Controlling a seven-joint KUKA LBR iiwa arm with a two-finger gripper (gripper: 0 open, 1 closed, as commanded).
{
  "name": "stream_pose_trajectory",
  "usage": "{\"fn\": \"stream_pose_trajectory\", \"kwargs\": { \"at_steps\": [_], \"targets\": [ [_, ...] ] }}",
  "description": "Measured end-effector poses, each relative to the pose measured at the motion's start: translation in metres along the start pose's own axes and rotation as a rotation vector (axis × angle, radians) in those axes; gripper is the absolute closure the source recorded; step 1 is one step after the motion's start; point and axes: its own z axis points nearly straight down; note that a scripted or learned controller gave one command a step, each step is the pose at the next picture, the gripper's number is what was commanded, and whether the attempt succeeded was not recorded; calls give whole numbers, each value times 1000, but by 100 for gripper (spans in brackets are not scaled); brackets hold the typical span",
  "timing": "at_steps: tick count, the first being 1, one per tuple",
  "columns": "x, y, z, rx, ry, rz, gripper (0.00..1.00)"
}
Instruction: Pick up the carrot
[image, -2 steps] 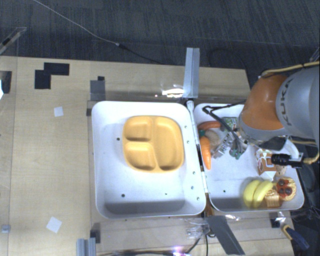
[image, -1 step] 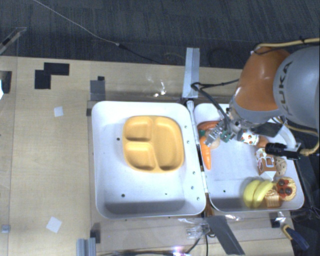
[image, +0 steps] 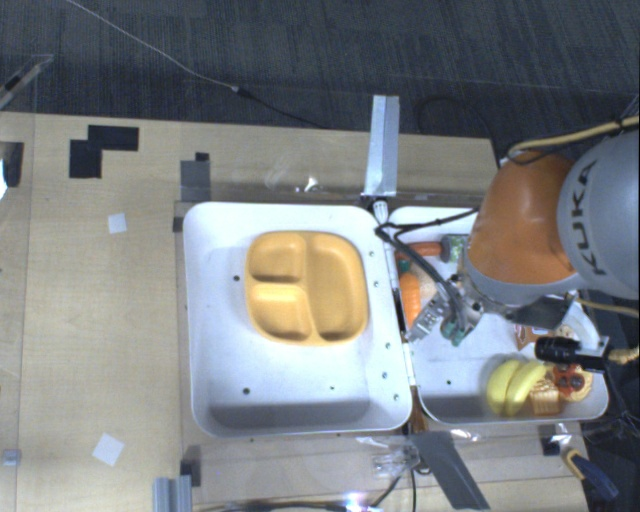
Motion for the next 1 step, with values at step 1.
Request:
{"fn": "stream_pose_trajectory", "kwargs": {
  "at_steps": [1],
  "targets": [
    [13,-1,-112,-6,-8,-187,100]
  ]
}}
